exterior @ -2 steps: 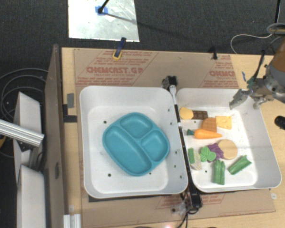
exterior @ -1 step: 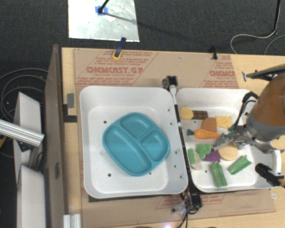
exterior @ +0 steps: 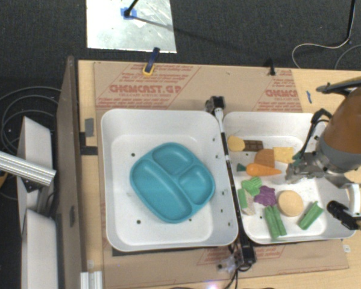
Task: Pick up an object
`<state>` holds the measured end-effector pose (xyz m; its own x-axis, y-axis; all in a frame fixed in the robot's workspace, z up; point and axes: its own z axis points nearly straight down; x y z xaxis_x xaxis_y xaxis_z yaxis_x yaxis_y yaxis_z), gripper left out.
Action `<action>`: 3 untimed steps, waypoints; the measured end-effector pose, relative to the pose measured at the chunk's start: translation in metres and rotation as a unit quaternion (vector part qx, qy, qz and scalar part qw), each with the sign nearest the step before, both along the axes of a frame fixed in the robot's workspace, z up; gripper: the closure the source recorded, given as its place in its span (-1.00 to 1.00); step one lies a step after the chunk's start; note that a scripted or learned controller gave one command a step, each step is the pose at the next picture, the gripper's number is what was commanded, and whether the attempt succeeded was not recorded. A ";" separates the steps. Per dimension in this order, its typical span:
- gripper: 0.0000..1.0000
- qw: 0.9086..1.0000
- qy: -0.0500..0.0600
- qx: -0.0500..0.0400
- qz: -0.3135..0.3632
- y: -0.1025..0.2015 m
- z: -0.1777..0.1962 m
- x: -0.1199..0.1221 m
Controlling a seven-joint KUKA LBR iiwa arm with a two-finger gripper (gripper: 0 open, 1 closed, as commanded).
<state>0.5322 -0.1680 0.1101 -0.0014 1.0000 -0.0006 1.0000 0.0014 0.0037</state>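
- Two bins sit before us; nearest the camera, along the front of the right bin (exterior: pixel 252 236), we see two green sticks (exterior: pixel 275 223), a pale bun (exterior: pixel 290 202) and a purple piece (exterior: pixel 265 195).
- Just behind those lies the carrot (exterior: pixel 263 170), with a brown wedge (exterior: pixel 265 157) touching it from behind, and a yellow block (exterior: pixel 283 154) beside that.
- We pick out the gripper (exterior: pixel 296 169) hanging low over the right bin, just right of the carrot, at the end of the arm (exterior: pixel 348 138).
- We can't tell how wide the claw stands: its tip is a dark blur, and we see nothing between its fingers.
- We'd call this the approach: nothing is lifted yet, and the carrot looks the likeliest target, since it lies closest to the tip.
- Next, we reckon, the claw must settle squarely over one piece and close without snagging the crowded neighbours.
- Over to the left bin (exterior: pixel 117 137), holding a teal tray (exterior: pixel 171 181) with three compartments.
- Farther back, the cardboard (exterior: pixel 186 80) under the bins carries red print that looks like "CHEMCAST GP"; the smaller lines are too fine to read.
- Farthest off, a shiny sheet (exterior: pixel 132 17) lies on the dark floor.
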 end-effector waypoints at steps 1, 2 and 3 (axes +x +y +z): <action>-1.00 1.000 0.000 0.000 0.000 0.000 0.000 0.000; -1.00 1.000 -0.001 0.000 0.003 0.017 -0.026 0.083; -1.00 1.000 0.019 0.000 0.005 0.014 -0.027 0.131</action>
